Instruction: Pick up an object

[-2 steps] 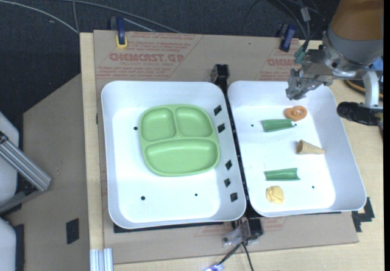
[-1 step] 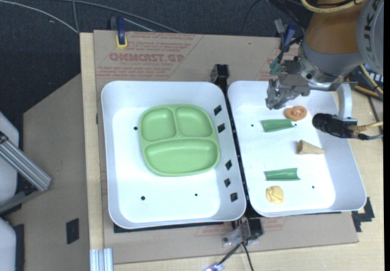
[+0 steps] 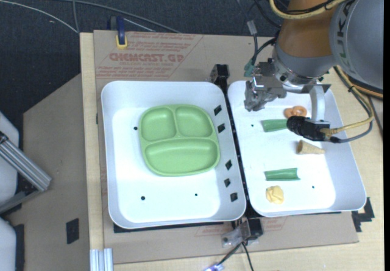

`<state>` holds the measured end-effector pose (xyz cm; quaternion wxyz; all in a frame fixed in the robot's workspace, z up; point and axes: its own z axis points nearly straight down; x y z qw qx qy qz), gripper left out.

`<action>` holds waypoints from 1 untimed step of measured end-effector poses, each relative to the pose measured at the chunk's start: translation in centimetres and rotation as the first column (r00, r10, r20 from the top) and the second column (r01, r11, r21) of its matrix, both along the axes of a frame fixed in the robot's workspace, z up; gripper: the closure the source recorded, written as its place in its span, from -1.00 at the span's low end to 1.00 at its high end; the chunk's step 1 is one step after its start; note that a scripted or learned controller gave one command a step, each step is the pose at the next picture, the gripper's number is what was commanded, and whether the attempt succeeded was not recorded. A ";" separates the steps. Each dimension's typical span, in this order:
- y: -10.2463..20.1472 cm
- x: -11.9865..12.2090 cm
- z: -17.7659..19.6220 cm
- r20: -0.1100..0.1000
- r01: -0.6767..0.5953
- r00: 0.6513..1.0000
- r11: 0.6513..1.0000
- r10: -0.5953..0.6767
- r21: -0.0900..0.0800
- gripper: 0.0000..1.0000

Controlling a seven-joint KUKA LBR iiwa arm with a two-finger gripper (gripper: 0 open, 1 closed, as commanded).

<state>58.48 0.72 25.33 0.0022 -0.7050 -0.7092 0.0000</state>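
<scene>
- Green plastic shows in both bins: a pale green three-compartment plate (image 3: 180, 140) sits mid-floor in the left white bin (image 3: 122, 197), and two flat green strips lie in the right white bin (image 3: 347, 193).
- The grey metal gripper (image 3: 255, 100) hangs over the right bin's upper left corner; I cannot tell how it is set.
- The nearer green strip (image 3: 273, 125) lies just right of and below the gripper, apart from it.
- The second green strip (image 3: 282, 173) and a small yellow lump (image 3: 275, 193) lie lower, well apart from the gripper.
- A small orange ring (image 3: 297, 111) and a tan wedge (image 3: 309, 147) sit beside a black fitting (image 3: 304, 127) on the arm.
- Bare white floor lies along the right bin's left wall.
</scene>
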 end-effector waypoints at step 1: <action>4.8 -2.5 -0.5 -0.002 0.000 1.000 1.000 0.000 0.000 1.00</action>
